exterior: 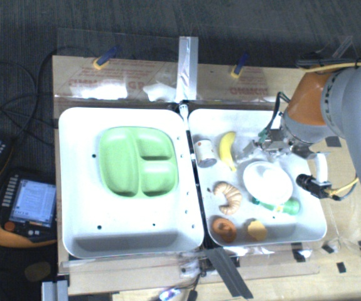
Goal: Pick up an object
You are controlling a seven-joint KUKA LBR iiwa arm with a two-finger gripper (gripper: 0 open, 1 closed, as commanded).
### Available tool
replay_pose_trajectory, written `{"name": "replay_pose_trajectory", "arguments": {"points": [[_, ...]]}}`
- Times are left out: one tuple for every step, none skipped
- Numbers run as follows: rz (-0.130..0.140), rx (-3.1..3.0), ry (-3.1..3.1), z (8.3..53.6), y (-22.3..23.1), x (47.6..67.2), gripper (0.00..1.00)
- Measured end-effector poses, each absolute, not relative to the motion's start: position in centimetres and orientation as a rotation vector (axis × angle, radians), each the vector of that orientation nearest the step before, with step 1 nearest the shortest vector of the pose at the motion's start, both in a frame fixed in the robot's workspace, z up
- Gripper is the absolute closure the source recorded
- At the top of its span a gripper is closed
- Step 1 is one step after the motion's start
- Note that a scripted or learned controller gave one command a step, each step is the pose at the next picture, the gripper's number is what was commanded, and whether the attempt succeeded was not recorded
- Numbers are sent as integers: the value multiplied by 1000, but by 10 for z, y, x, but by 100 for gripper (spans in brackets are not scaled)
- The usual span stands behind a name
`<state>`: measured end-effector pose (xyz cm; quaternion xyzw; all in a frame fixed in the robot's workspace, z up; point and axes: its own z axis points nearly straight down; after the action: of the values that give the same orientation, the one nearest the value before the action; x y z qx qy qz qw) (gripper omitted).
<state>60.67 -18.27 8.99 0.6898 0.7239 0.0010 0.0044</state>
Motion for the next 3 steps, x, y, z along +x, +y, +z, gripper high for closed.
{"name": "replay_pose_trajectory", "arguments": {"points": [[-5,2016,2403,88,-172,669,0],[3,1828,2544,89,-192,599,0],[9,1721,2615,90,-152,488,0]]}}
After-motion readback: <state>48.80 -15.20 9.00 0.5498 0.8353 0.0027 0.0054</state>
